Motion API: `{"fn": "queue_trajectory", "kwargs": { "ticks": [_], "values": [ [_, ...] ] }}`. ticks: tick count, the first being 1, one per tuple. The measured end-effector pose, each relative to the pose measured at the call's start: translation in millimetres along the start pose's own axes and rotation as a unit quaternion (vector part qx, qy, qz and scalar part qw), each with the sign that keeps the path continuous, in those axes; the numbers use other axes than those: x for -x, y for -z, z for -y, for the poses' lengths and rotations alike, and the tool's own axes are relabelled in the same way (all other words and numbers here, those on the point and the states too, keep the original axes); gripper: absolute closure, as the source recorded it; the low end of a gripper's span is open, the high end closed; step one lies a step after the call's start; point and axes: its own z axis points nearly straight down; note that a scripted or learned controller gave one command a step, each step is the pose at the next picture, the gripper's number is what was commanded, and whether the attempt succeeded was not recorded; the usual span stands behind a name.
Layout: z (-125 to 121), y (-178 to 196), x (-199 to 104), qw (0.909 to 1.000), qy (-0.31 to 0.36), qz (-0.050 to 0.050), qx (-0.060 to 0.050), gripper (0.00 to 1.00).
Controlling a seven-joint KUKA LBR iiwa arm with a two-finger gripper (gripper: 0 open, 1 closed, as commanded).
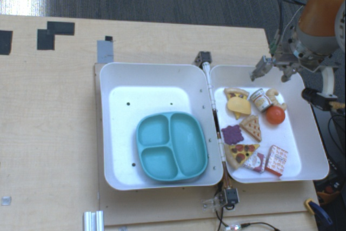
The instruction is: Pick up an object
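The gripper (275, 69) hovers above the right bin's (311, 138) far edge, its fingers spread and holding nothing. Below it lie toy foods (a small can (260, 99) beside a tomato (275, 115)). A blue divided plate (172, 145) sits in the left bin (116, 116).

One fixed camera looks down at a slant from above the bench (48, 116), far enough back to take in both white bins: the left bin (116, 84) and the right bin (308, 154). The arm (321, 8) enters from the frame's right.
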Motion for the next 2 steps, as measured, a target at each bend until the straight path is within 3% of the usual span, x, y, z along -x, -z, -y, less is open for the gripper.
{"fn": "queue_trajectory", "kwargs": {
  "ticks": [1, 2],
  "values": [
    [48, -145, -18, 1.0, -0.001, 0.0, 0.0, 0.0],
    [46, -133, -18, 1.0, 0.0, 0.0, 0.002, 1.0]
  ]
}}
